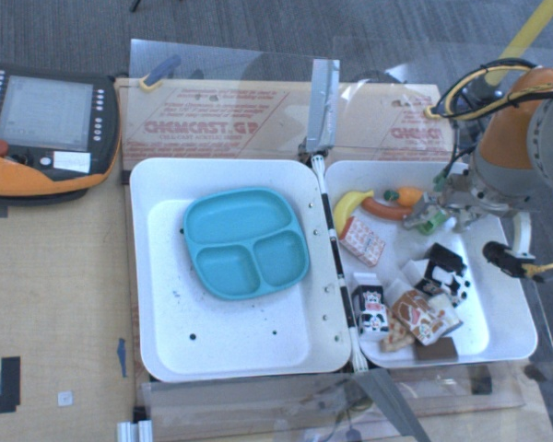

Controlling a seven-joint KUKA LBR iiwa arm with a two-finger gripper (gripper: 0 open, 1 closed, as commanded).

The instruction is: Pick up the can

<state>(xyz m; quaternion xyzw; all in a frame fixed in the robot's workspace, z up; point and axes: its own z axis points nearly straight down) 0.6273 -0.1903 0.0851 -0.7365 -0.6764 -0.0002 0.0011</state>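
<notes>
A small black-and-white can point(371, 309) with a red mark lies in the front left part of the right bin point(511, 339), close to the divider between the bins. My gripper point(435, 212) hangs over the back of that bin, beside an orange and red toy point(392, 204). It is well behind the can and to its right, apart from it. A small greenish piece point(426, 221) shows right at the gripper's tip; I cannot tell whether it is held.
The right bin also holds a banana point(347, 208), a patterned card point(362, 241), a black-and-white cow-print item point(447, 274) and a pretzel packet point(422, 317). A blue divided plate point(247, 243) lies in the left bin point(157, 339). A teach pendant point(46, 132) rests at the far left.
</notes>
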